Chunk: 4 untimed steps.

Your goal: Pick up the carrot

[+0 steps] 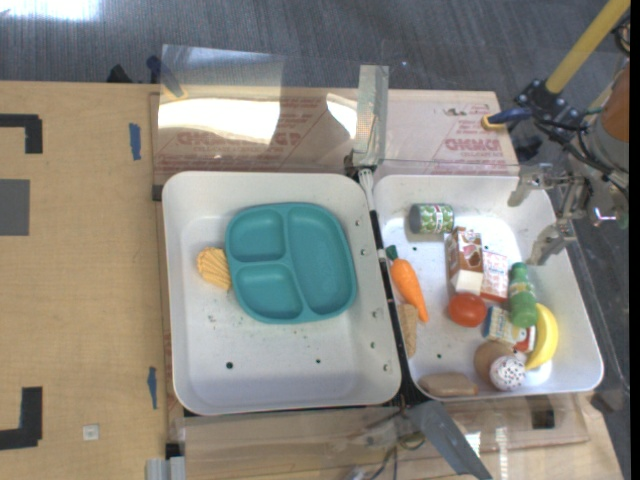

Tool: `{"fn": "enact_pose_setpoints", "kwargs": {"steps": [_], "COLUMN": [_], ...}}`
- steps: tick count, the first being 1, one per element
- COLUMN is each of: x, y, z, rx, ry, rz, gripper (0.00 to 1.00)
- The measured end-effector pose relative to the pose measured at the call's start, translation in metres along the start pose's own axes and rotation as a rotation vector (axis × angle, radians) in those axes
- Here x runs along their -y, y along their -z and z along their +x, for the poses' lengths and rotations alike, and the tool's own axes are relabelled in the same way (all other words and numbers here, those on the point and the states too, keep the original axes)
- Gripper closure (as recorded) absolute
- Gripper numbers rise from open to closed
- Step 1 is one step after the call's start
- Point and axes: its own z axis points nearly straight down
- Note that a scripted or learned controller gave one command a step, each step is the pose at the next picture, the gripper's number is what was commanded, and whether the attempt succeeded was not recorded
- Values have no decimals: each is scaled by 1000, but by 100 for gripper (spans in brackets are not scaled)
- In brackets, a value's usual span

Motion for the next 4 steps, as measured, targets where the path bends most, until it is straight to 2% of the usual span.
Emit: {"fn": "enact_pose_setpoints", "kwargs": {"steps": [1,2,3,4], "x": [-36,-98,-191,-202], "y": [-104,-119,-16,-22], "z": [102,74,-1,64], "rx": [26,6,11,-3], "ry": [-117,-340,-277,-159], "rz": [4,-3,-7,-2], "gripper": [0,0,0,0]}}
